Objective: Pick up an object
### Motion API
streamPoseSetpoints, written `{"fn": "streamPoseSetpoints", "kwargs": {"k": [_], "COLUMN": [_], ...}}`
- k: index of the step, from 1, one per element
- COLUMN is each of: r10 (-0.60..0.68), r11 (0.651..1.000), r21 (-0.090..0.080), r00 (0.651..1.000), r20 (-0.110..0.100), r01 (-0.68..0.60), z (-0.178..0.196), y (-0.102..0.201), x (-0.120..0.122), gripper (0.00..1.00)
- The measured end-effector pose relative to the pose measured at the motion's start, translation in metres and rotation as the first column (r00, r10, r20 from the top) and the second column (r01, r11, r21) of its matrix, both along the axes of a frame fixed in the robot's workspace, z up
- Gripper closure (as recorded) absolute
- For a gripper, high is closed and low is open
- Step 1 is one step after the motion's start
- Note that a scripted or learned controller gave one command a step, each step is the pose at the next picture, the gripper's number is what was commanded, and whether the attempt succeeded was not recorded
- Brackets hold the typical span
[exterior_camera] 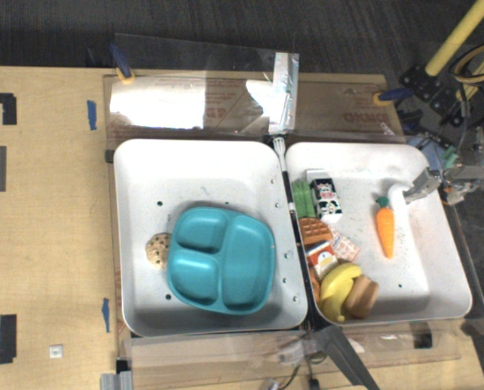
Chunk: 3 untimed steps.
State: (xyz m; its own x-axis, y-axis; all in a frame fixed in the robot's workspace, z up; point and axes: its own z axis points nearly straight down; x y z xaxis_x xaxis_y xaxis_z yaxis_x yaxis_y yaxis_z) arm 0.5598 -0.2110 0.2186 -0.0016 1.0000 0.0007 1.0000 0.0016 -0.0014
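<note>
White plastic forms 2 shallow bins side by side on the bench. The left bin (136,169) carries a teal divided plate (222,258) toward its front edge, with a cookie (157,249) touching the plate's left side; the back half of this bin is bare. The right bin (437,287) is crowded along its left wall: a milk carton (326,199), a green item (302,201), a waffle-like snack (315,231), a small packet (344,247), a banana (339,287) and a brown bun (362,296) at the front left corner. A carrot (385,227) lies alone mid-bin, with open floor to its right and front. The gripper (421,187) sits at the right bin's back right corner, near the carrot's top; whether it is parted or closed, I cannot tell.
</note>
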Motion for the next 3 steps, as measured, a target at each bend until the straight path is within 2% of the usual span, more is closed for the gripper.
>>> {"fn": "streamPoseSetpoints", "kwargs": {"k": [1,2,3], "r10": [-0.158,-0.184,-0.014], "r11": [0.987,0.983,1.000], "r21": [-0.002,-0.001,0.000], "r00": [0.987,0.983,1.000], "r20": [0.004,0.007,0.002], "r01": [0.158,0.184,0.014], "z": [-0.001,-0.122,-0.132], "y": [0.012,0.022,0.020], "x": [0.058,0.045,0.029], "gripper": [0.00,0.00,0.00]}}
